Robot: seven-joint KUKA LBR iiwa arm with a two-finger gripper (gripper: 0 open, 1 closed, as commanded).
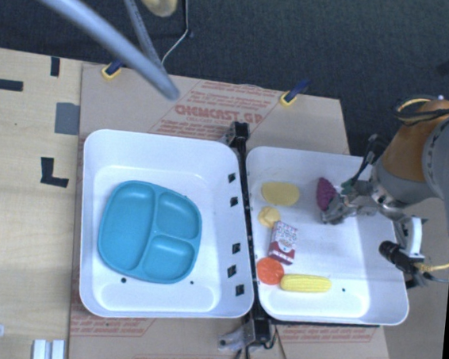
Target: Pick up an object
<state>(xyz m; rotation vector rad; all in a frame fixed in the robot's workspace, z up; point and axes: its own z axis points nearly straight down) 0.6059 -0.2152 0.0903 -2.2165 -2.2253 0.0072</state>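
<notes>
1. Far left there's the left bin (99,154) with just a blue divided plate (150,231) lying flat in it. Nothing to grab there unless the plate counts, and the arm is nowhere near it.
2. Moving over the divider, the right bin (370,309) has all the small stuff: a yellow oval piece (280,192) near the top, a smaller yellow lump (269,216) just below it, a red and white packet (284,241), an orange ball (271,271) touching or nearly touching the packet's lower end, and a yellow corn cob (304,284) right beside the ball.
3. Further right is a purple piece (326,193), looks like a small veggie toy, sitting apart from the rest.
4. The gripper (334,214) is down in the bin just beside the purple piece, on its lower right. Honestly I can't tell how the pincer is set, too small and dark.
5. My read: it's at the reach-and-grasp step, purple piece being the likely target, and nothing is lifted yet.
6. Next move probably needs the gripper centred over the purple piece, a firm close, then a straight lift. Off to the side like this, it could just nudge it away.
</notes>
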